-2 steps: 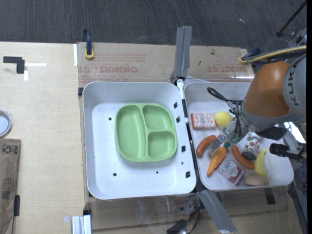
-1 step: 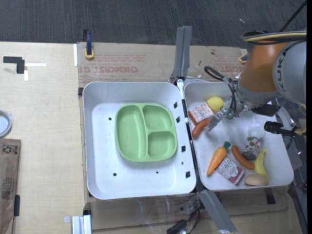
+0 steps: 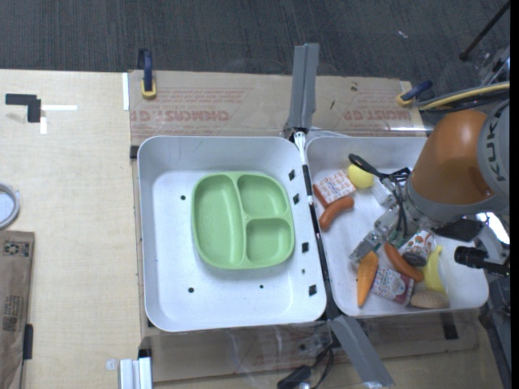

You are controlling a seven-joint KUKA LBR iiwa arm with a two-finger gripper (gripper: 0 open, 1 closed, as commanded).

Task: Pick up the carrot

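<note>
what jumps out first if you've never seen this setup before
The green divided plate stands out most, lying alone in the middle of the left bin. Next is the grey arm with its big orange band, reaching from the right into the right bin, its pincer low among the toy food. Just below the pincer lies the carrot, pointing down, with a sausage and a yellow lemon further up.

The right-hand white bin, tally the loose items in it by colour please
Orange: 2, the tapered orange carrot and the orange-red sausage
Yellow: 2, the round yellow lemon and the curved yellow banana
Red and white: 2, the red-and-white printed box and the red-and-white flat packet
Total: 6, not counting what the arm hides
</note>
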